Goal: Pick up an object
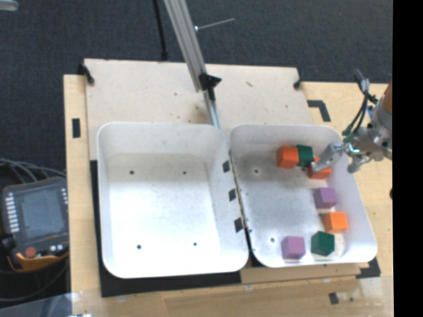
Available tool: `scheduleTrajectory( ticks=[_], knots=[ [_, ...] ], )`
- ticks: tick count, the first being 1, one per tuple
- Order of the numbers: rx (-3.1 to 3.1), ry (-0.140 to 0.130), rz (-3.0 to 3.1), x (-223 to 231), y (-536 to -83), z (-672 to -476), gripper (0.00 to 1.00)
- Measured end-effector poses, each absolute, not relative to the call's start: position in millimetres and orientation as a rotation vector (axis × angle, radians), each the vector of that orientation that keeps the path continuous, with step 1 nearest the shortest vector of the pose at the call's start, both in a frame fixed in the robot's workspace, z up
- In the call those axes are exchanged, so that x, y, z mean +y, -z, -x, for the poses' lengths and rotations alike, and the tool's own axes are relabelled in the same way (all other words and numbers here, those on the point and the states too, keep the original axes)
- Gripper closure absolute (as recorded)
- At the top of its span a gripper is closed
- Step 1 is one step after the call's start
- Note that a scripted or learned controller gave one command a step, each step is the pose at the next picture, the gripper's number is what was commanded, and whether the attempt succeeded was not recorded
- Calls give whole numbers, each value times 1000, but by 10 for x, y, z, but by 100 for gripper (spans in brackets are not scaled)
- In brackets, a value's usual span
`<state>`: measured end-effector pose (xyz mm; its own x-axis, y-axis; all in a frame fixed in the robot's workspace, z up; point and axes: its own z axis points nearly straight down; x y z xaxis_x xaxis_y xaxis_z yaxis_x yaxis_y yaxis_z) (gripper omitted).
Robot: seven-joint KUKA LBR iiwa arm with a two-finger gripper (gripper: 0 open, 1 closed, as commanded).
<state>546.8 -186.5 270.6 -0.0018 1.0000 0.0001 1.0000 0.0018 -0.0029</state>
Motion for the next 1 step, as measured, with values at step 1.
scheduleTrajectory(
  ticks=[1],
  knots=[
    [-2225, 1, 2221, -1862, -2731, -5476, 0]
  ],
)
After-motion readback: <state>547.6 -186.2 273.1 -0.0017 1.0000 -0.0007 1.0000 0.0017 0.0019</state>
